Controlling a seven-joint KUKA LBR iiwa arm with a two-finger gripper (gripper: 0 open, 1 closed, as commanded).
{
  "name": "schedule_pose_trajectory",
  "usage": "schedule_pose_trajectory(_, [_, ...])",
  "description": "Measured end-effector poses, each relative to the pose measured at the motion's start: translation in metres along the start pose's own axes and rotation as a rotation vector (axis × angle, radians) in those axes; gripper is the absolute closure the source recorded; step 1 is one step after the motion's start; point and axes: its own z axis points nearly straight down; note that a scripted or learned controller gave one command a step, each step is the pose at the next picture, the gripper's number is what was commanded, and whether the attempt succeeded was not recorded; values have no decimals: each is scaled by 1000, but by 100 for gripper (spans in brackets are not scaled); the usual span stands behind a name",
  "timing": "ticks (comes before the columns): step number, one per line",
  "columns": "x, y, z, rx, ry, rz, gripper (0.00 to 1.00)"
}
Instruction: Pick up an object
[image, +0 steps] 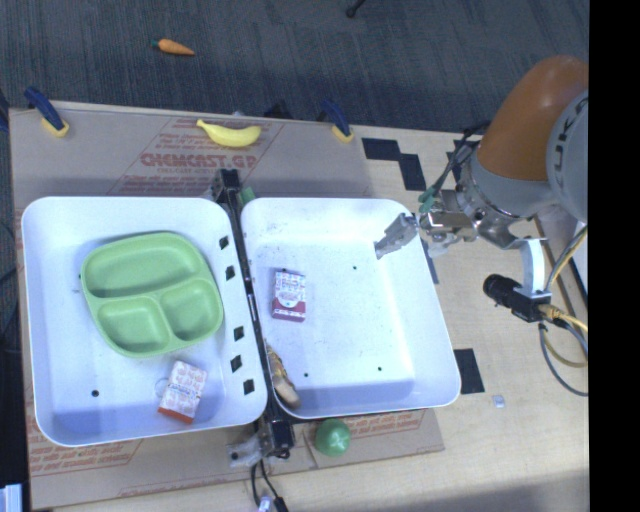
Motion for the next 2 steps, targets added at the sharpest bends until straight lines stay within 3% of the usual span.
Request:
schedule_pose_trajectory(1, [-19, 66, 62, 2, 0, -3, 0])
schedule_pose_trajectory(2, [-18, 88, 157, 3, 1, -4, 0])
